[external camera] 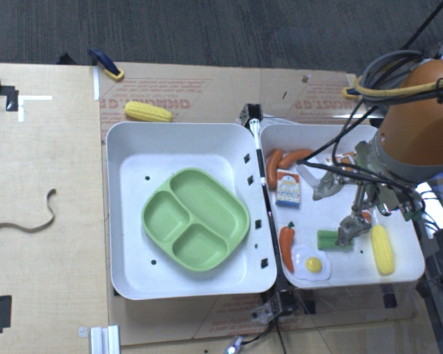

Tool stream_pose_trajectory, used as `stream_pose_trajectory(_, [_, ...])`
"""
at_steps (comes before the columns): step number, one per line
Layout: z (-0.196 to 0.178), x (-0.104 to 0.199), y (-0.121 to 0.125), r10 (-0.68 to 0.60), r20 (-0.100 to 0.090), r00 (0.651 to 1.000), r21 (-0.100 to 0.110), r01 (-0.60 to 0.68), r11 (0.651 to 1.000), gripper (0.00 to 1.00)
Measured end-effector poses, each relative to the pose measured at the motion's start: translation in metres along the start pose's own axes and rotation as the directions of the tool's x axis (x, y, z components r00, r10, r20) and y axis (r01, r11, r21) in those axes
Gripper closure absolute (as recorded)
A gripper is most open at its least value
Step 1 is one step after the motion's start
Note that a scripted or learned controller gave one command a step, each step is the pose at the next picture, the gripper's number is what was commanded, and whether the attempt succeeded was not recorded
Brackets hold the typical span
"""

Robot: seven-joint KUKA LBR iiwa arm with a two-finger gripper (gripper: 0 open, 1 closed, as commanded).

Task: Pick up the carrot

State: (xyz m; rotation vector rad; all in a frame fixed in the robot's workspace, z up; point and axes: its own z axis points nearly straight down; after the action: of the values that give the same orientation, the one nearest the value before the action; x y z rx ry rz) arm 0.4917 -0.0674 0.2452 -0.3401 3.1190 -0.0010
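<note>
We are positioning the tool (348, 231) above the green block (334, 240) in the right bin (406, 271); we cannot tell whether it is apart or together. The carrot (287, 246) is lying left of that block, untouched, so the next move is calling for a leftward shift.

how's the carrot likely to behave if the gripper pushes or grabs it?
The carrot looks like a smooth, tapered toy, so probably stiff and light. Its rounded shape suggests it may roll or slip from a pinch. It lies along the right bin's left wall, beside the fried egg, so a push would likely pin it there. The gripper sits over the green block.
</note>
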Motion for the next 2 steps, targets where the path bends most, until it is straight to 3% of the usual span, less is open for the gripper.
stream_pose_trajectory(2, [0.054, -0.019, 0.102, 0.042, -0.003, 0.999, -0.001, -0.042, 0.999, 0.0])
